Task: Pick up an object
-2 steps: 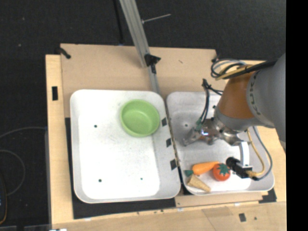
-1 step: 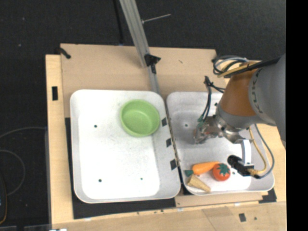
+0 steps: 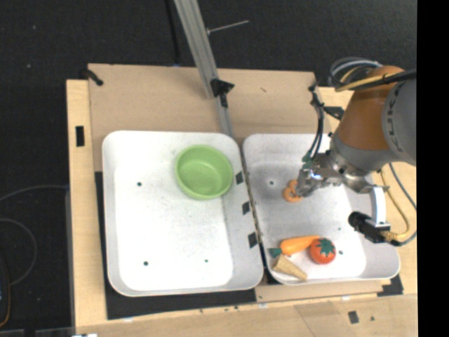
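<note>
The gripper point(image 3: 306, 183) hangs low in the right bin point(image 3: 270, 156), and a small orange piece point(image 3: 291, 192) lies just at its near-left tip; I cannot tell whether the piece is gripped. The carrot point(image 3: 298, 244) and tomato point(image 3: 323, 250) lie well nearer

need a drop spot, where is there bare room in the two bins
Left bin: bare everywhere below and left of the green bowl. Right bin: a bare patch between the gripper and the carrot. Its near edge is crowded: carrot, tomato, wedge.
</note>
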Available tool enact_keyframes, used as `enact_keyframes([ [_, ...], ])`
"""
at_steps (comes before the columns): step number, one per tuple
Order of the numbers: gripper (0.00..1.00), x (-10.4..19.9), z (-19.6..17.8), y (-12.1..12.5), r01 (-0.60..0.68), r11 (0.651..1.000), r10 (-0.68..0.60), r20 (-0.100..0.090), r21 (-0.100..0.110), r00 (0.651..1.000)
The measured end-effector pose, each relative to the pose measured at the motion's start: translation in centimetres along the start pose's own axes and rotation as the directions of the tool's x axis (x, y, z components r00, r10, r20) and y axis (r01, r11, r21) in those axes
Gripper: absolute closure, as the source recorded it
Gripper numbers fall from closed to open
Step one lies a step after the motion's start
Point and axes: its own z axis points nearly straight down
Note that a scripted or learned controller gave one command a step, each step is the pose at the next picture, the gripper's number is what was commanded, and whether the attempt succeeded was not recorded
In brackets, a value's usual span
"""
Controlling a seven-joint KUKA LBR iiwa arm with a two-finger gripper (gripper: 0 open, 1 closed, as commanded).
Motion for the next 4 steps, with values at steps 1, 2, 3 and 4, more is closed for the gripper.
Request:
enact_keyframes([
  [1, 1.0, -0.9, -5.5, -0.5, -0.002, 1.0, 0.002, 0.001, 0.0, 1.0],
  [2, 1.0, -1.0, -10.9, -0.3, 0.006, 1.0, -0.006, 0.001, -0.006, 1.0],
  [3, 1.0, 3.8, -9.5, 0.5, 0.009, 1.0, -0.009, -0.001, 0.002, 1.0],
  [4, 1.0, 8.6, -9.4, 3.0, 0.01, 1.0, -0.01, -0.001, -0.001, 1.0],
])
